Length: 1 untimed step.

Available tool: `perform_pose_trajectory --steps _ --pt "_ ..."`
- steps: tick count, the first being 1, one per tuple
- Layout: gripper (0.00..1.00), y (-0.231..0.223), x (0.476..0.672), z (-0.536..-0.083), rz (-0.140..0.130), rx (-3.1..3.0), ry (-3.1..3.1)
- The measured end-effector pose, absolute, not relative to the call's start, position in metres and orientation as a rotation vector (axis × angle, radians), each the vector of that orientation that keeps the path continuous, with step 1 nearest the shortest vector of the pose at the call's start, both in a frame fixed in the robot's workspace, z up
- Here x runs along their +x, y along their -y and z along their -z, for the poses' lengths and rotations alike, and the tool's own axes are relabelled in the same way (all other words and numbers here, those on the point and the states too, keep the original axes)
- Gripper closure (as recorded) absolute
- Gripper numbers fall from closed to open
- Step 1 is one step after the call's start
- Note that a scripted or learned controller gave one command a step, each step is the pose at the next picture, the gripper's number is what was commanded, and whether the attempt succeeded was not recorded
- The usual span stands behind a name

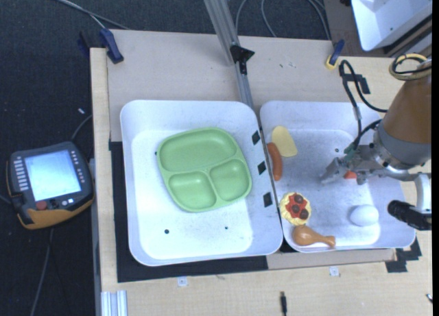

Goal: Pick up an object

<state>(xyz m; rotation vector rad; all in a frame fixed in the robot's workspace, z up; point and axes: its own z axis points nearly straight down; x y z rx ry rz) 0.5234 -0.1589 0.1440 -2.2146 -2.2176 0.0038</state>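
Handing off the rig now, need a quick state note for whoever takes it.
Gripper: low in the right bin, nothing seen between its fingers; open or shut can't be told.
Right bin: white egg near the gripper, yellow chip and sausage by the left wall, small pizza and drumstick at the front left.
Left bin: green divided plate.
Done: nothing lifted.
Left: grasp one item and raise it; the egg looks closest.
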Motion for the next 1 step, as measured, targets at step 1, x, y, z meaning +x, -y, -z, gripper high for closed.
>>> perform_pose_trajectory --steps 1 --pt "0.00 0.1579 0.5222 -0.0908 -0.004 -2.216 2.216"
